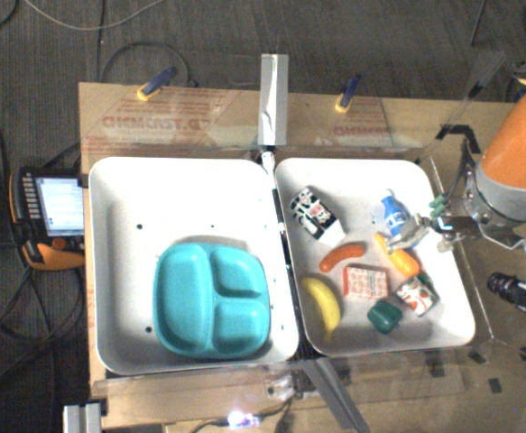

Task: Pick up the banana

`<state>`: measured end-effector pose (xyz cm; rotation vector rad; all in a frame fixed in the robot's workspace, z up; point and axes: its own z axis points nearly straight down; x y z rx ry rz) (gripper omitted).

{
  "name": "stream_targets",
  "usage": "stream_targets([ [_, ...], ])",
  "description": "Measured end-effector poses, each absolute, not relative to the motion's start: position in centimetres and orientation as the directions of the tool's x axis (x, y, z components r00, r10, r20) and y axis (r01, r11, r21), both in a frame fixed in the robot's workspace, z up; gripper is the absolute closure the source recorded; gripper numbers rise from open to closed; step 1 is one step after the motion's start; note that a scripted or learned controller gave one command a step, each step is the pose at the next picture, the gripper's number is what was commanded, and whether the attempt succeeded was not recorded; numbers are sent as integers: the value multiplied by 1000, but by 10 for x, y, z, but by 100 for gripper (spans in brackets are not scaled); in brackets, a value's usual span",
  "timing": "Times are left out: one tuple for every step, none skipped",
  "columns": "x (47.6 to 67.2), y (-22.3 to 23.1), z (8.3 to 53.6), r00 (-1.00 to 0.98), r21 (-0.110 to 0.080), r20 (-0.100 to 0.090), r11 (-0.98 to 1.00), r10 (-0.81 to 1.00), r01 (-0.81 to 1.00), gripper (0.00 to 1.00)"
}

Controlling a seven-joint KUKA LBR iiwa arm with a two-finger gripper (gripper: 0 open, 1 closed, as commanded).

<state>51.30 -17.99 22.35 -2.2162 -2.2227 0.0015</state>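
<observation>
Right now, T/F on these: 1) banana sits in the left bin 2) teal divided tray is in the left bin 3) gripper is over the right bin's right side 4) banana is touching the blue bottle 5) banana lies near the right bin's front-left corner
1) False. The yellow banana lies in the right white bin.
2) True. The teal divided plastic tray sits in the left white bin.
3) True. The gripper hangs there, near the small blue-and-white bottle.
4) False. They lie well apart, with an orange sausage-shaped toy between.
5) True.
</observation>
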Motion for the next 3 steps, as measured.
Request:
stream_targets([
  [483, -112, 152, -77, -4, 2, 77, 997, 997, 0],
  [484, -34, 183, -202, -2, 1, 202, 979, 979, 0],
  [489, -92, 104, -160, 16, -4, 160, 987, 987, 0],
])
